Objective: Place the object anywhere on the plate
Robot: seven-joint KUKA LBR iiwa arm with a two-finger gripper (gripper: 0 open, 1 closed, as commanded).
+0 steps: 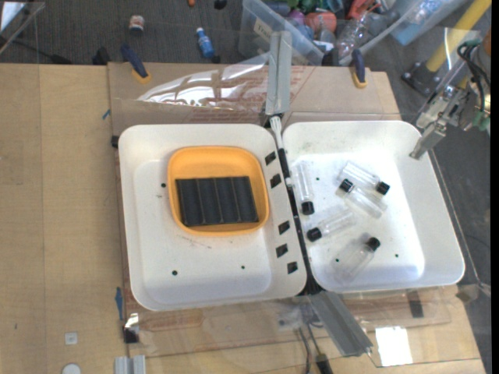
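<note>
An orange plate [219, 157] lies in the left white bin [148, 263]. A black ridged rectangular block [217, 201] rests flat on the plate, filling most of its middle. Several clear vials with black caps lie loose in the right bin [405, 267], among them one by the divider [300, 182], one in the middle [334, 223] and one toward the front [357, 257]. My gripper [422, 148] hangs over the right bin's far right corner, apart from every vial and far from the plate. Nothing shows between its fingers.
A row of black tabs [281, 203] runs along the seam between the bins. A clear tub of colourful toys [335, 6] stands behind the bench. A metal bar [277, 76] rises behind the seam. A blue clamp [137, 65] sits at the bench's back left.
</note>
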